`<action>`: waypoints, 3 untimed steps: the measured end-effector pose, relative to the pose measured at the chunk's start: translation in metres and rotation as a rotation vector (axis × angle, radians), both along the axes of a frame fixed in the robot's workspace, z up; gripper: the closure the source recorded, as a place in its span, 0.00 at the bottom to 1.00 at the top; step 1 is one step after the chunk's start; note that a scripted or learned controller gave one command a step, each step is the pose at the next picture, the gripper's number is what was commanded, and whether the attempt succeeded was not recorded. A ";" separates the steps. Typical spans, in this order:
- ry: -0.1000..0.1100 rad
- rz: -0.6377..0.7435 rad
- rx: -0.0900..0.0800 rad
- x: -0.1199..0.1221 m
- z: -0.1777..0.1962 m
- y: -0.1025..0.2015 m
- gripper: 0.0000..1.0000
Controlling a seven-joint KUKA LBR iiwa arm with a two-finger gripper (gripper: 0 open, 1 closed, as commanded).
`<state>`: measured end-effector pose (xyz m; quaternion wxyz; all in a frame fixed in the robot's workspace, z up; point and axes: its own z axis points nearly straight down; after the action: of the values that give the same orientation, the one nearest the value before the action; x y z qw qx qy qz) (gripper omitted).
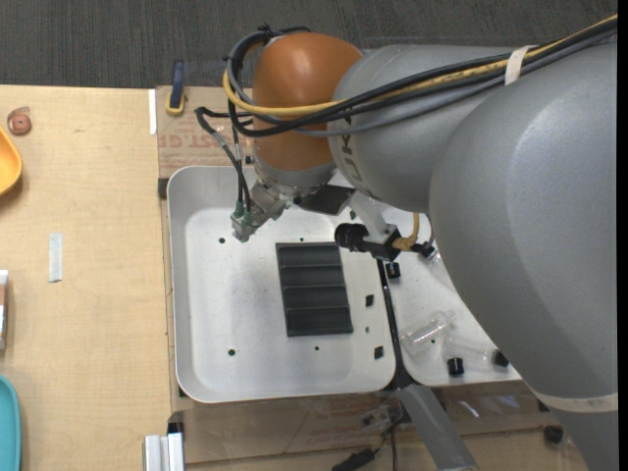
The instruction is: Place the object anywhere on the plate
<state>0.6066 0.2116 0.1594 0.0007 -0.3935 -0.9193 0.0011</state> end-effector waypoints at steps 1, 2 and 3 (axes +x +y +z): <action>0.000 0.051 0.000 -0.080 0.033 -0.005 1.00; -0.001 0.180 0.000 -0.062 0.123 0.005 1.00; -0.001 0.705 0.002 -0.061 0.097 0.017 1.00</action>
<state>0.5453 0.2281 0.2562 0.0004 -0.0518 -0.9987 0.0002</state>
